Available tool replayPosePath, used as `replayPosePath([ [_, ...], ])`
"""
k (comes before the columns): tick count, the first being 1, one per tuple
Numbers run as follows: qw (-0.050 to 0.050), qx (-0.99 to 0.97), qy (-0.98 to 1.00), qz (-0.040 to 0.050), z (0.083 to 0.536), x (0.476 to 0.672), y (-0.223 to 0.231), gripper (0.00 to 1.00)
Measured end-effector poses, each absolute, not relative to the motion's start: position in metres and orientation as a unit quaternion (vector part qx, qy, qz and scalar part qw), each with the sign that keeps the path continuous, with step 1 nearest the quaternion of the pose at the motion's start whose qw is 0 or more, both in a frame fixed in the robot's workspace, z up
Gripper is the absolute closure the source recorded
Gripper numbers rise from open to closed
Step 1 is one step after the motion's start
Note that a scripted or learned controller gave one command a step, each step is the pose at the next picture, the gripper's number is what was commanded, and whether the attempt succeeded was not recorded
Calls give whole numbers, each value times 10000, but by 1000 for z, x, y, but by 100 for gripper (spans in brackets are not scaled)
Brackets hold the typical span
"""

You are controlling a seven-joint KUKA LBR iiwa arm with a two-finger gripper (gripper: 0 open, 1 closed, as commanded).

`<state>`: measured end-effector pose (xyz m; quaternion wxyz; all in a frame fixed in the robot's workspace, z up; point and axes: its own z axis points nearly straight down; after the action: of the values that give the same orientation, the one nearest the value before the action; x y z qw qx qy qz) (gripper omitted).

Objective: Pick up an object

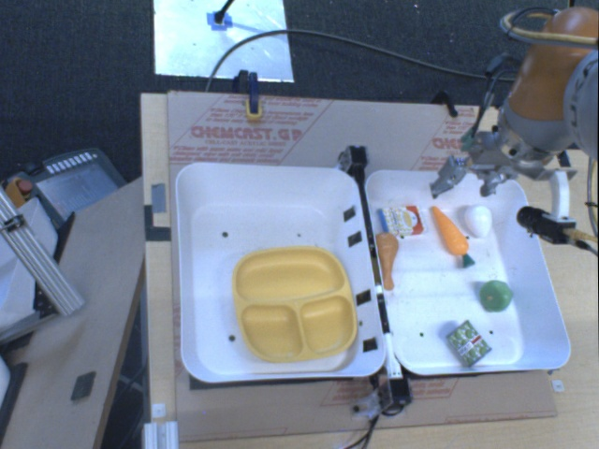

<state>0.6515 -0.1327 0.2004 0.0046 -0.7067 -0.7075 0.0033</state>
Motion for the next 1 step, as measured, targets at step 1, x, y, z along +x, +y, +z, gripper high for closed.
replayPosePath([
  [1,-4,-7060,-7082,-3,208,654,-133,0],
])
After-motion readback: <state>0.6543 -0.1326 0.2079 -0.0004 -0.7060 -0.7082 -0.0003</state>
